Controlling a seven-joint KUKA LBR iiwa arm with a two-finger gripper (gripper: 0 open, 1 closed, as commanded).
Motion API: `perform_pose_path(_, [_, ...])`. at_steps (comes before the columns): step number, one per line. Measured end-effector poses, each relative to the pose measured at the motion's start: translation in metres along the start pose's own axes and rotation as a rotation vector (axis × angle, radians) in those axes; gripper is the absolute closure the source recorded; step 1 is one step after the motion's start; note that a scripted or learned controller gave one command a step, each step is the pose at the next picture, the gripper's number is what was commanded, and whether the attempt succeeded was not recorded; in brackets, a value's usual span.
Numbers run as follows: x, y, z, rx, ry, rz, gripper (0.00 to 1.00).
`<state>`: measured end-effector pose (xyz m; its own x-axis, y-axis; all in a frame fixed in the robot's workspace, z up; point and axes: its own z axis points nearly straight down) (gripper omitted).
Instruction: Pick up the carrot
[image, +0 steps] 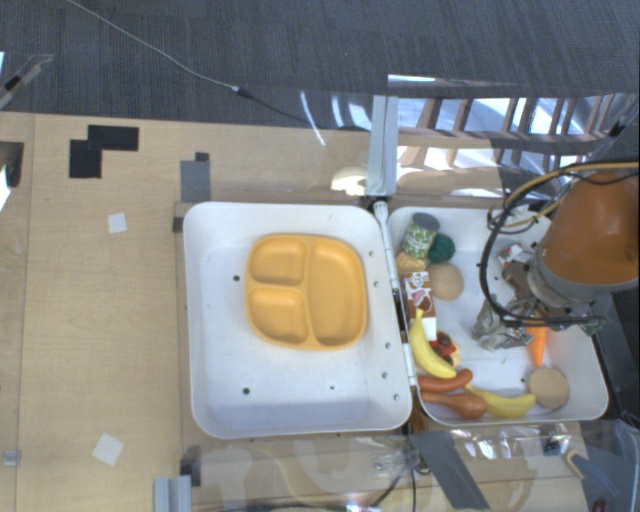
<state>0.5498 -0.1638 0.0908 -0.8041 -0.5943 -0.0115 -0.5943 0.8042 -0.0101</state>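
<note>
Carrot is being seen just right of gripper, long axis running near-vertical. Grip state cannot be told.

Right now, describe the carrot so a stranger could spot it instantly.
Look in the right-hand white bin, near its right wall, directly under the gripper. The carrot is a small orange stick above a round tan ball, the only bright orange piece on that side.
</note>
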Motion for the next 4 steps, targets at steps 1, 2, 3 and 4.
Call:
perform_pose_path(1, [0.011, -0.038, 0.001, 0.002, 0.000, -0.301, 1.00])
perform_pose_path(2, [0.058, -0.009, -0.001, 0.006, -0.002, -0.554, 1.00])
perform_pose_path(3, [-0.025, -0.042, 0.001, 0.000, -0.002, -0.495, 1.00])
perform_pose_path(4, [-0.014, -0.061, 0.003, -0.002, -0.001, -0.906, 1.00])
